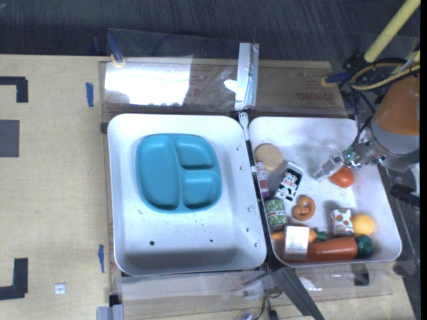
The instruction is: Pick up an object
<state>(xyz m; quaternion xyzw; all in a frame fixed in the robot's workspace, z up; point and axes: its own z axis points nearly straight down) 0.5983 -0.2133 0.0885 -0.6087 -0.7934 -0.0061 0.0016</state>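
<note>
A view from above, at a slant, of a pale wooden tabletop (53, 199) carrying two shallow white bins side by side. The left bin (133, 245) holds a blue plate with three compartments (179, 172), lying flat near its middle.

The right bin (390, 245) holds a scatter of small things, mostly in its lower and left parts. Near the dividing edge lies a tan round disc (269, 155). Just below and to its right is a small black and white carton (289, 183), tilted. Below that stands a small can with a green label (275, 212), and beside it a brown pretzel (303, 207). Along the front wall lies a long red bottle with a dark green end (333, 248), with a white and orange block (296, 239) at its left end. Above the bottle are a small cup with a red and white label (341, 221) and a yellow lemon (363, 225) just beside it.

The grey arm with its orange band (399, 112) reaches in from the right. The tool (337, 165) hangs over the upper right part of the right bin, its silver tip pointing left. A small red tomato (342, 177) sits right against the tool, just below its tip. Whether the tool is apart or together cannot be told, nor whether the tomato is gripped or merely touching
</note>
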